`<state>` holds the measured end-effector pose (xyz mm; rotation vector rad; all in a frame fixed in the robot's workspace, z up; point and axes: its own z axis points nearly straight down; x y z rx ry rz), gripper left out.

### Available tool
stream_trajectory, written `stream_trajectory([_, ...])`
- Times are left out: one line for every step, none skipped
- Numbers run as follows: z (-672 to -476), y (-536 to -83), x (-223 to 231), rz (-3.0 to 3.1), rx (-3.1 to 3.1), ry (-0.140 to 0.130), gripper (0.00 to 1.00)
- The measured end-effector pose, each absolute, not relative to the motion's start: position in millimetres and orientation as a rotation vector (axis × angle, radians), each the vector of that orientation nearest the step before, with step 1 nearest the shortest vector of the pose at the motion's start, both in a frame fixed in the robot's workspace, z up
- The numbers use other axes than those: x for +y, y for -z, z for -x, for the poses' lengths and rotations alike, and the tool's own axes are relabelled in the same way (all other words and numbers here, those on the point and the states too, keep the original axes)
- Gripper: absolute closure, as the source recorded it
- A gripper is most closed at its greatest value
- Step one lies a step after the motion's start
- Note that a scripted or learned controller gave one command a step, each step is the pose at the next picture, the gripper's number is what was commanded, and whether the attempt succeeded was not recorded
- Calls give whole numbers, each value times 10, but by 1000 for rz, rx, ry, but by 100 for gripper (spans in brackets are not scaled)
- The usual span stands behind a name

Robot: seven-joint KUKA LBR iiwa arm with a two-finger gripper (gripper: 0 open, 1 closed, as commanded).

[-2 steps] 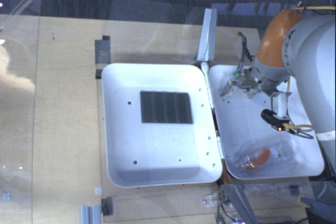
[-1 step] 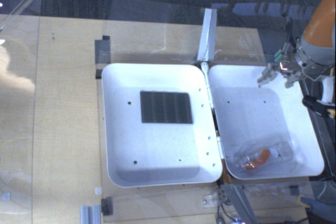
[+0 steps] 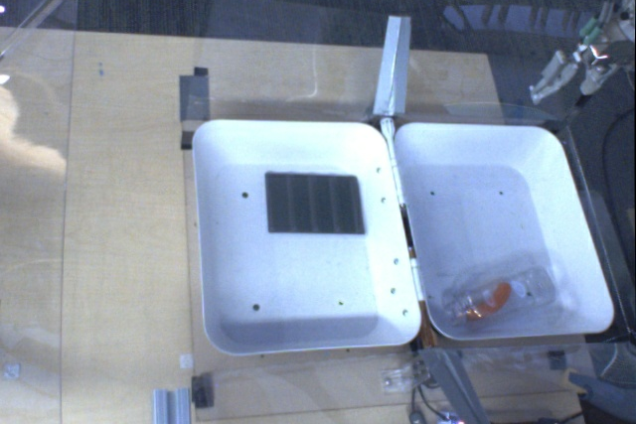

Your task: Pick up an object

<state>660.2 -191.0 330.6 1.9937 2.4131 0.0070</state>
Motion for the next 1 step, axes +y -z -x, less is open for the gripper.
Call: stream_trajectory([-6206,-1837,-1409,-2127,2307,-4,0])
